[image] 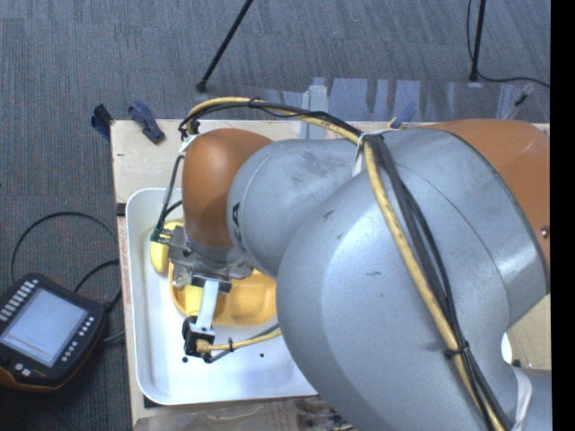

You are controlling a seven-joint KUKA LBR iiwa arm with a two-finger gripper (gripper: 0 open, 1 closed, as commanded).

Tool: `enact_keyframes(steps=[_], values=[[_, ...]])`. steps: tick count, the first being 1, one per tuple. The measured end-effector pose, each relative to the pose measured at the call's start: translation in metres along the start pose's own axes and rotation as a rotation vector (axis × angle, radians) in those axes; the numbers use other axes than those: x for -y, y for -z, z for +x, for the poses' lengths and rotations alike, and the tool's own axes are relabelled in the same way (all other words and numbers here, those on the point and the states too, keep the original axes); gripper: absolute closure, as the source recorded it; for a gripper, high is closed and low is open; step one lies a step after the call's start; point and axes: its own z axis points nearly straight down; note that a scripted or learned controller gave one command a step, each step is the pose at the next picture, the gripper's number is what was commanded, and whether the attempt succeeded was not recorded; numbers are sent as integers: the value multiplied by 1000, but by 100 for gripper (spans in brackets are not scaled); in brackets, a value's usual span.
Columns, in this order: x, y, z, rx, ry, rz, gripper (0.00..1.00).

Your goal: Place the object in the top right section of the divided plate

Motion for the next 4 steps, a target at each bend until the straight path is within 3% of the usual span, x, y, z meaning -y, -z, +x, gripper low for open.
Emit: enact_keyframes(steps=[1,2,3,4], values=[[4,47,-1,-8,156,-9,100],[55,25,-18,-4,-188,-2,100],[-14,-10,7,-3,113,18,100],[-17,-9,8,-5,115,6,0]])
